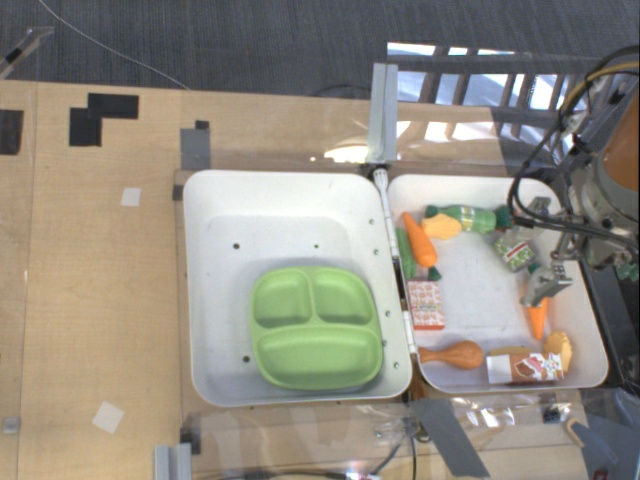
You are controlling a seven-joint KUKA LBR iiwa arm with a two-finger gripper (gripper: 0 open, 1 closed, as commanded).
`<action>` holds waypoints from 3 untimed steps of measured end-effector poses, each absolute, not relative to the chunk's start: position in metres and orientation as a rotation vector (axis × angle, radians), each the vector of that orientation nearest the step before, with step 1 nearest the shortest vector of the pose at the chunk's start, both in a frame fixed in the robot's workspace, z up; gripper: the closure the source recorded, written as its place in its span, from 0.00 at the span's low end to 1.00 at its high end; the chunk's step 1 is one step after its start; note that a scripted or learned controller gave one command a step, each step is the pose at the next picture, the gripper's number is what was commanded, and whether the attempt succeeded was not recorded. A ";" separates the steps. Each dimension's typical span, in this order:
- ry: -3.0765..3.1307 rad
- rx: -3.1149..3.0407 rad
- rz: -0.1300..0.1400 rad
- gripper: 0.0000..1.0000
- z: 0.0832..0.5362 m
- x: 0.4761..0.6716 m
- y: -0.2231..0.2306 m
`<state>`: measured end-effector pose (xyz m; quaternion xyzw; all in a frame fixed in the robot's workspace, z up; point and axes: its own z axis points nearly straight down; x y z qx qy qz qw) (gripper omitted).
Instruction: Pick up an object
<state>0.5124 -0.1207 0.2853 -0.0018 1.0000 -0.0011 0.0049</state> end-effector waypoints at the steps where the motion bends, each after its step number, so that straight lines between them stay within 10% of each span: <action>1: 3.086 -0.584 0.003 0.00 0.113 0.528 -0.150; 2: 3.083 -0.505 -0.004 0.00 0.090 0.576 -0.091; 3: 3.076 -0.535 -0.007 0.00 0.092 0.514 -0.100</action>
